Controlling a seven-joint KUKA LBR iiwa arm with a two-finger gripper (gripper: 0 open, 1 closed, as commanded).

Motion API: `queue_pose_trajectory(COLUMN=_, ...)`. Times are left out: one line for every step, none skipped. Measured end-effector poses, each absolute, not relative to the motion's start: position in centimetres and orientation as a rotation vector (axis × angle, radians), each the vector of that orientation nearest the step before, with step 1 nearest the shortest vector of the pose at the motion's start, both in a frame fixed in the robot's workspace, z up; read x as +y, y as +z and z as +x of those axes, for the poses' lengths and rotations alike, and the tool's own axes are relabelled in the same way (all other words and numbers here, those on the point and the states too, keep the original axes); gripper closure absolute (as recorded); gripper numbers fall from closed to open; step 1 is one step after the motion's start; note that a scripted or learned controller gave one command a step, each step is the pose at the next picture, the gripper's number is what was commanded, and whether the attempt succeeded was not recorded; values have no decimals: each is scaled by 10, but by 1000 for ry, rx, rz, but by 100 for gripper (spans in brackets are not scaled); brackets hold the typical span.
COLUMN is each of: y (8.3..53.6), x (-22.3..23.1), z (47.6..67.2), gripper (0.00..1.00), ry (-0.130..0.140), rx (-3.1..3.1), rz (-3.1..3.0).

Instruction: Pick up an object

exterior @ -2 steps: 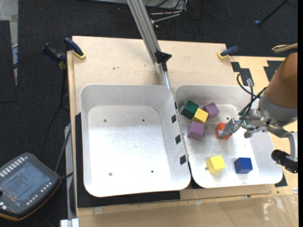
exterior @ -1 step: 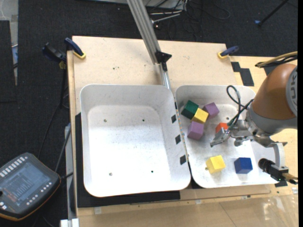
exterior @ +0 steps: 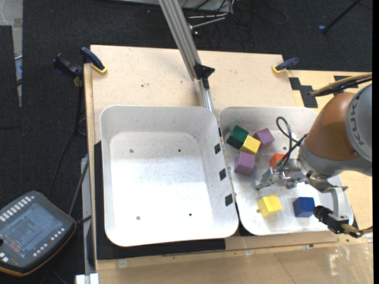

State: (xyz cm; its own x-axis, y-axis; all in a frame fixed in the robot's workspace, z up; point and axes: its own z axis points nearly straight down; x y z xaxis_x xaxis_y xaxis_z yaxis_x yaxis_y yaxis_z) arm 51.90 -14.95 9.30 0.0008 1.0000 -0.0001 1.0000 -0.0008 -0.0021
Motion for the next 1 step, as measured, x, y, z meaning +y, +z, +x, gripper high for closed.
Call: queue_pose_trajectory(y=105, x=-150, z=520, gripper=100, ry=-2, rx=-2222, rz=-2223)
